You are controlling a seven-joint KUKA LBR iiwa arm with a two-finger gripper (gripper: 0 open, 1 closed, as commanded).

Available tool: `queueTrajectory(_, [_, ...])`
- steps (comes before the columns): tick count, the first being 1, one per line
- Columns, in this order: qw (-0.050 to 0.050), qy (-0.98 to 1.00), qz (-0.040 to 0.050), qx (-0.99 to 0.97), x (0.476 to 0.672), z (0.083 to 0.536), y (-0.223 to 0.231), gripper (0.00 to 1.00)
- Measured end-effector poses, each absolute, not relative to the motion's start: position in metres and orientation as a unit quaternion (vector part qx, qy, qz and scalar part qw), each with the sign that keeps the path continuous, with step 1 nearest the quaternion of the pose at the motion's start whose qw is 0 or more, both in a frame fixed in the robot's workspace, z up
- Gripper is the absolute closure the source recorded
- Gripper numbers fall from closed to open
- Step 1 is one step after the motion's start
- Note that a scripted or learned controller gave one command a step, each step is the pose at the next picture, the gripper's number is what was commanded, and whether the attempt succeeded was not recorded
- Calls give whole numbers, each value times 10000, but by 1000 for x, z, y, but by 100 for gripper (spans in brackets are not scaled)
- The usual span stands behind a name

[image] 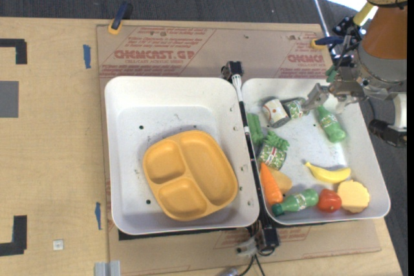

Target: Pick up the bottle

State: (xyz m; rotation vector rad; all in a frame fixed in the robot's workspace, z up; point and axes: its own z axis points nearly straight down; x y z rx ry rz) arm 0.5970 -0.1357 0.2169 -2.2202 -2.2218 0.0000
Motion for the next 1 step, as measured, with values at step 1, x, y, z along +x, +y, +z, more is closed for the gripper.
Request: queueTrajectory(1, [-8,-7366,2,-6764,622,151,-208,0])
